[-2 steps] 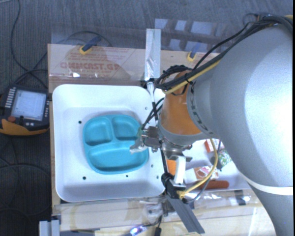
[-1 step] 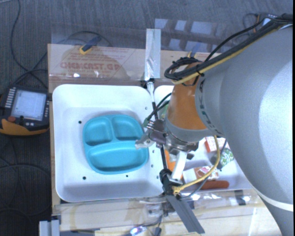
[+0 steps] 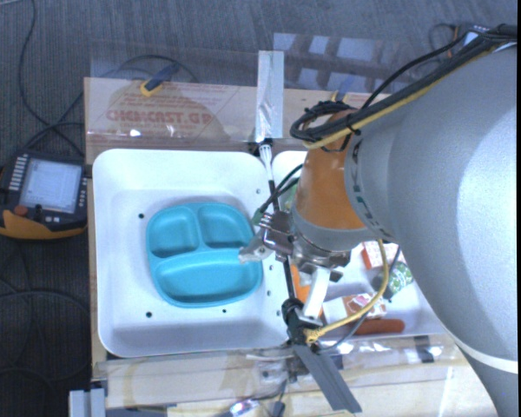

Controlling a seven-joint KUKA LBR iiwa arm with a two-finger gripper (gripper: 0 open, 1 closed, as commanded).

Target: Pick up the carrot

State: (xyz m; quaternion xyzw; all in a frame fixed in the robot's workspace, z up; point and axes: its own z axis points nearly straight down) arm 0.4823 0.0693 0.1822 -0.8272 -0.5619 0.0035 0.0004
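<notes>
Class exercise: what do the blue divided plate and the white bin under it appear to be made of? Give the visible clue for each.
Blue plate: likely moulded plastic, smooth and matte to semi-gloss; uniform colour, rounded compartment ridges. White bin: probably plastic too, smooth and slightly glossy; rounded corners, soft light sheen along the rim. Neither can be confirmed by look alone.

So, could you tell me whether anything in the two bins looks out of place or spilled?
Nothing stands out. The blue divided tray lies flat in the left bin, slightly turned. In the right bin, small items lie loosely beside the arm, including a carrot-like orange piece under the wrist, but nothing looks spilled or damaged.
</notes>
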